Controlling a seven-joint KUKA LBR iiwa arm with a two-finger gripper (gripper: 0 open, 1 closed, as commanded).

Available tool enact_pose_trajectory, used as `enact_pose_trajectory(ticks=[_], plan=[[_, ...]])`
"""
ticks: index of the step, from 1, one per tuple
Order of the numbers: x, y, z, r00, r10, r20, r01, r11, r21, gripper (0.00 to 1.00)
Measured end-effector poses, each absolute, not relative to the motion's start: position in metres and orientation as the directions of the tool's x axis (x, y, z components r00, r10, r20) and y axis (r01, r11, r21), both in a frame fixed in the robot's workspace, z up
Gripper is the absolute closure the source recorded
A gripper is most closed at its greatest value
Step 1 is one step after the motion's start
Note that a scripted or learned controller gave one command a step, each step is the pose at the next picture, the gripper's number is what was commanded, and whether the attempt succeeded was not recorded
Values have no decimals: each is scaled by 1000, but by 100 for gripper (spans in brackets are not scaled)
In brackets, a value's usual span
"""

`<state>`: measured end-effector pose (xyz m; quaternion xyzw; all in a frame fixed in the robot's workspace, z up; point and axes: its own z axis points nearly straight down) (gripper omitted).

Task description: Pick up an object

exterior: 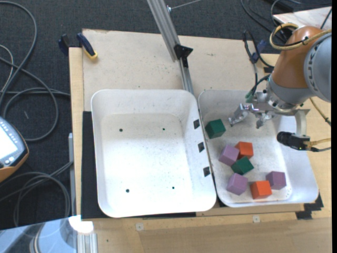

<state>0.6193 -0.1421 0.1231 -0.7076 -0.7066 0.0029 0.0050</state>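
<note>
Blocks lay in right bin: green block nearest, apart from cluster of purple, orange, green. Gripper hovered just right of it, fingers spread, nothing between them. Left bin alongside.

Dark carpet floor, loose cables, wooden bench
</note>
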Motion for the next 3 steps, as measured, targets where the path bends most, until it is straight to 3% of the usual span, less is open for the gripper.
enact_pose_trajectory(ticks=[1,2,3], plan=[[596,-121,109,0,1000,-2,1000,0,5,0],[611,-95,106,6,1000,-25,1000,-6,14,0],[656,-97,105,5,1000,-20,1000,-4,15,0]])
